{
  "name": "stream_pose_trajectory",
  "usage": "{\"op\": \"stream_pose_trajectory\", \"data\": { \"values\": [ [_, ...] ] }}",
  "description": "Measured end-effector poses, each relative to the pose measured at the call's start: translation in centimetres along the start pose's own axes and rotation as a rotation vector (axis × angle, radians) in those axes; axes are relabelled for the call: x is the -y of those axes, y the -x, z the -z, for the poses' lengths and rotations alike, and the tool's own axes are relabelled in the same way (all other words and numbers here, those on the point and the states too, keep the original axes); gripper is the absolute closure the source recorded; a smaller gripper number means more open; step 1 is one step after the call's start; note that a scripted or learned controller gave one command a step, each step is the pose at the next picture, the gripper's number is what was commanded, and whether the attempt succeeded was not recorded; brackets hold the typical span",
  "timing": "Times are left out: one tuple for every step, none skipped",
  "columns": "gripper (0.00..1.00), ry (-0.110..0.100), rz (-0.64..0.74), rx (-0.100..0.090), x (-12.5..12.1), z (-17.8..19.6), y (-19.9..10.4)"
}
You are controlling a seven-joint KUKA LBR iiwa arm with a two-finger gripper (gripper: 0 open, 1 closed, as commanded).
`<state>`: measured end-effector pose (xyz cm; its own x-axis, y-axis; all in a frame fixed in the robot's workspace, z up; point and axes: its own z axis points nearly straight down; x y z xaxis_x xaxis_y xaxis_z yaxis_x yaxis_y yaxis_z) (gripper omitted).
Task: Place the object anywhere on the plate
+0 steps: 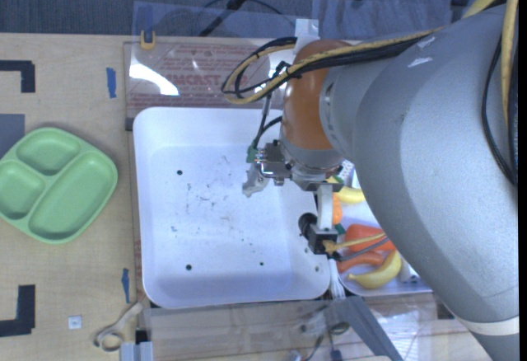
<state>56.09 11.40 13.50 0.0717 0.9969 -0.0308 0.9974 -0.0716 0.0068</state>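
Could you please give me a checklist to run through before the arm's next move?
1. Plate free to receive: ok. The green plate sits on the bench, its compartments bare.
2. Object in the gripper: cannot tell.
3. Gripper above an object: not ok. It hangs over the left bin, on a bare stretch.
4. Candidate objects located: ok. A banana and an orange item lie right of that bin.
5. Objects unobstructed: not ok. The arm partly covers them.
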Motion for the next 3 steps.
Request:
{"op": "stream_pose_trajectory", "data": {
  "values": [
    [1.0,-0.003,-0.006,0.011,0.0,0.8,0.7],
    [1.0,-0.024,0.132,0.008,0.4,1.6,0.9],
    [1.0,-0.005,0.158,-0.027,0.0,3.2,-2.2]
  ]
}}
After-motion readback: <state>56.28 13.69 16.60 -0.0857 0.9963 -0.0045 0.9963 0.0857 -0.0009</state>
